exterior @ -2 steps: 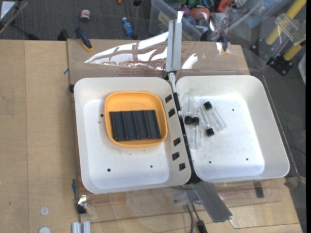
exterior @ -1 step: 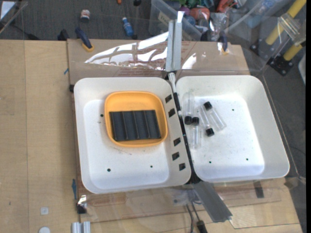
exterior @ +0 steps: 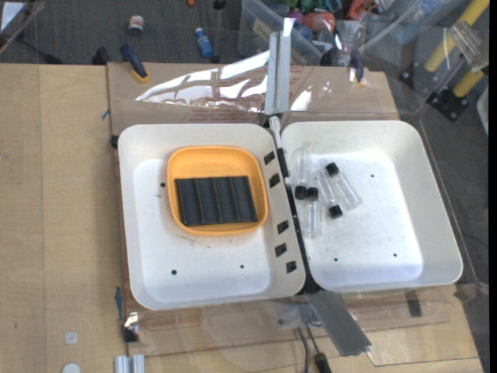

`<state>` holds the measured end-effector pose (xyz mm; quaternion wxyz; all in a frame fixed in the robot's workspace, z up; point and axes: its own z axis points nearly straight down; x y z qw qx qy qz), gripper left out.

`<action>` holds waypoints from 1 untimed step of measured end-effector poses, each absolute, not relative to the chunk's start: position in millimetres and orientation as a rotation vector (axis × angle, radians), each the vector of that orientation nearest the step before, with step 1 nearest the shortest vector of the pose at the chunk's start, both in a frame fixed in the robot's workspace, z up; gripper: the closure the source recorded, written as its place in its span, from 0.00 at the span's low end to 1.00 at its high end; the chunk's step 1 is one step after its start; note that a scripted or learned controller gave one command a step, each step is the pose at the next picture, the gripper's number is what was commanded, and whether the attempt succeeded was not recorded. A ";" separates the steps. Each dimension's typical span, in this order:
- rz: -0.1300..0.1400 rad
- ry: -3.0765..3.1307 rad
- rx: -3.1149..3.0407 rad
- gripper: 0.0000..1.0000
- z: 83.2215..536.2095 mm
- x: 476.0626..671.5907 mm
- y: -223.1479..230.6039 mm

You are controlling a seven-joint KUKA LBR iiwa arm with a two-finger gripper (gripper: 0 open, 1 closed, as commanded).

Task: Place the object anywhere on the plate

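An orange plate point(exterior: 180, 164) rests in the left white bin point(exterior: 147, 263). A black ribbed rectangular object point(exterior: 216, 200) lies flat on the plate, covering most of its middle. In the right bin point(exterior: 396, 231) several clear plastic tubes with black caps point(exterior: 338, 188) lie in a loose cluster near the bin's left side.
A row of black clips point(exterior: 280, 205) runs along the divider between the two bins. A clear crate of coloured toys point(exterior: 326, 6) stands behind the bench. A metal upright point(exterior: 274, 68) rises at the back between the bins.
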<state>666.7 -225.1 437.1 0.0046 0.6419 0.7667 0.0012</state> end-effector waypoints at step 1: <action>0.004 2.402 2.010 0.00 437.2 666.9 -224.7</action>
